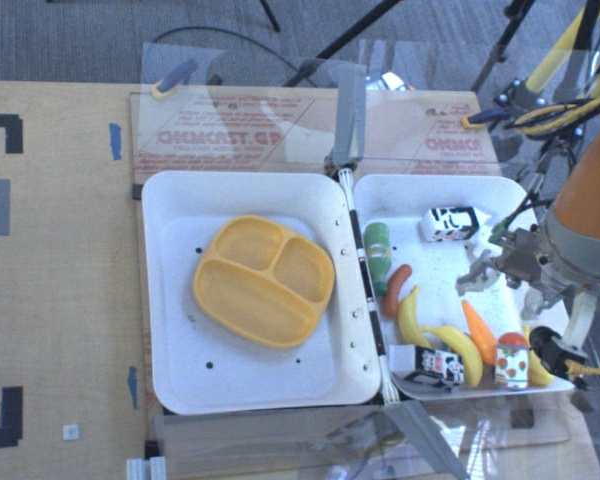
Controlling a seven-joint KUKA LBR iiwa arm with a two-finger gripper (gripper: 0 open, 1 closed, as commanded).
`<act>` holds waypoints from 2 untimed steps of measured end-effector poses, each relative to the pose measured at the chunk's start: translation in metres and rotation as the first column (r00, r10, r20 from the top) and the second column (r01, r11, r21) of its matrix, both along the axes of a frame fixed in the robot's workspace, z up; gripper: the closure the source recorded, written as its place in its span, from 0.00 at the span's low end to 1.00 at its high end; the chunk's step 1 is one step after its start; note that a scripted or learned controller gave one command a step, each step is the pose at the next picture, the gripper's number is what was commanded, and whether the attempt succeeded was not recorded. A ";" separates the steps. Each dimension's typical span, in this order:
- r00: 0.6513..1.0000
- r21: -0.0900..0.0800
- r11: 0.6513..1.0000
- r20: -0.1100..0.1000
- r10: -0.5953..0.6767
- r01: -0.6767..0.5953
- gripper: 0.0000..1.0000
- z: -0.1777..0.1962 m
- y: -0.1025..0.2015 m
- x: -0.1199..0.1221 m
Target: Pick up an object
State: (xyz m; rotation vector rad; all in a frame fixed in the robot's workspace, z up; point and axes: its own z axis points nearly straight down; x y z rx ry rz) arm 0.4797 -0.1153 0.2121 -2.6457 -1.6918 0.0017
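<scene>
The gripper (485, 268) hangs over the right bin (500, 190), its metal fingers too small and blurred to show how far apart they stand, and nothing can be seen held between them. Nearest it, just below and slightly left in the view, lies an orange carrot (478, 333), with a yellow banana (458, 345) touching it further left; either looks like the likeliest thing to pick. My judgement is that the arm should come down squarely over the carrot's middle and close across its narrow width, since the banana, a second small banana (408, 313) and a red sausage-shaped piece (396, 286) crowd that side and could be nudged. A little beyond, a green bottle (377, 251) lies left of the gripper, and a black-and-white carton (450, 223) sits above it. Well apart, in the left bin (170, 298), rests a yellow divided plate (264, 280). At the near rim, a small white-and-red container (512, 360) and a patterned box (440, 365) are hard to identify, and the arm's bulk hides the bin's right edge.
</scene>
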 end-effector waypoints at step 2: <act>0.995 0.000 0.995 0.003 0.098 -0.098 0.00 -0.126 -0.061 0.000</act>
